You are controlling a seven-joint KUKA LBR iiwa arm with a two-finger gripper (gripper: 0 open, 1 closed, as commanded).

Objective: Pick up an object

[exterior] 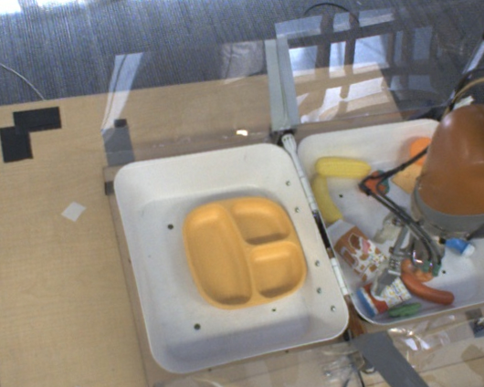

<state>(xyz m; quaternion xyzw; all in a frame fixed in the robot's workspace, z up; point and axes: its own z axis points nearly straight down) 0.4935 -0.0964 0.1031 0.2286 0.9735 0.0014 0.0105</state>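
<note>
My gripper [401, 264] reaches down into the right bin [481, 289] from the right, below the orange wrist band [462, 166]. Its tips sit among a cluster of items: a white and red packet [361, 255], a red sausage-shaped piece [429, 290] and a small green piece [402, 309]. A yellow banana [330, 180] lies at the bin's back left, and an orange object [414, 151] peeks out behind the arm. A small blue item [457, 244] shows under the wrist. The arm hides much of the bin's right half.
The left bin [170, 339] holds a yellow divided plate [243, 251] in its middle. A metal divider [312, 213] runs between the two bins. Clear panels and metal brackets [278, 80] stand behind the bins. Black marks [27, 130] lie on the bench at far left.
</note>
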